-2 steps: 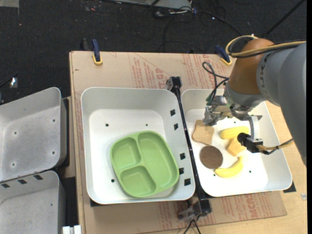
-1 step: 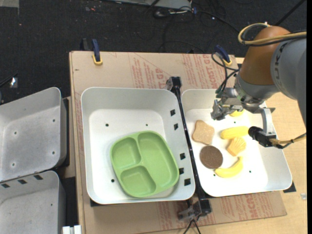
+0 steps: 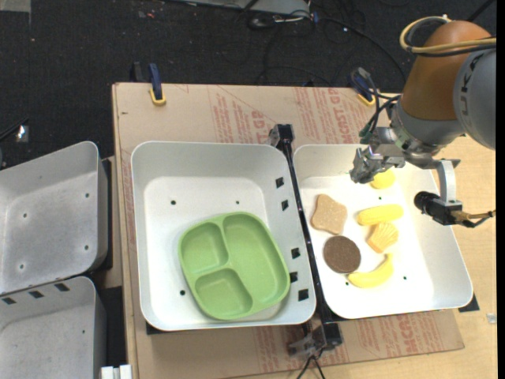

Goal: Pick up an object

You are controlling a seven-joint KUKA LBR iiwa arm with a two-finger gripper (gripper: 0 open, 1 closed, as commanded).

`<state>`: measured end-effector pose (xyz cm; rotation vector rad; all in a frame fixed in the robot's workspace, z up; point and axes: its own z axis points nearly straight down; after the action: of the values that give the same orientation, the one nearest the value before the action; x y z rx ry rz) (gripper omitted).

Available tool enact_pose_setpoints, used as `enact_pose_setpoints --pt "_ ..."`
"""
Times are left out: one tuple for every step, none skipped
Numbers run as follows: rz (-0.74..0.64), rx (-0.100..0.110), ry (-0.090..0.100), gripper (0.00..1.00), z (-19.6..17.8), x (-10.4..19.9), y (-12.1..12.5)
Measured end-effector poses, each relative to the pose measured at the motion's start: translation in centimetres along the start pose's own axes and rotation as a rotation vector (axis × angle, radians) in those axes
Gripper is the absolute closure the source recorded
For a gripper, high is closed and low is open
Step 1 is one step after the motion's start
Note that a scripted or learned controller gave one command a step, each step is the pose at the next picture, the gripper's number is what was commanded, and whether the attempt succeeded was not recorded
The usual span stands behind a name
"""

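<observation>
The right bin (image 3: 442, 287) holds toy foods: a tan bread slice (image 3: 328, 214), a brown round cookie (image 3: 342, 253), a yellow piece (image 3: 379, 214), an orange ridged piece (image 3: 383, 236) and a yellow banana (image 3: 372, 275). A small yellow item (image 3: 383, 180) lies near the bin's back. My gripper (image 3: 368, 166) hangs over that back area, just left of the small yellow item and touching or nearly touching it. Nothing shows between its fingers.
The left bin (image 3: 158, 212) holds a green divided plate (image 3: 233, 265). A black divider (image 3: 293, 204) runs between the bins. White trays (image 3: 47, 212) lie off the bench to the left. Blue clamps (image 3: 155, 81) sit at the bench's back edge.
</observation>
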<state>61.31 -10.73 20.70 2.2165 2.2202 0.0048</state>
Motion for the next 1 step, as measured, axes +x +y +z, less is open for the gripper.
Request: enact_pose_setpoints --pt "-0.004 0.007 0.002 1.00 0.25 4.48 -0.78"
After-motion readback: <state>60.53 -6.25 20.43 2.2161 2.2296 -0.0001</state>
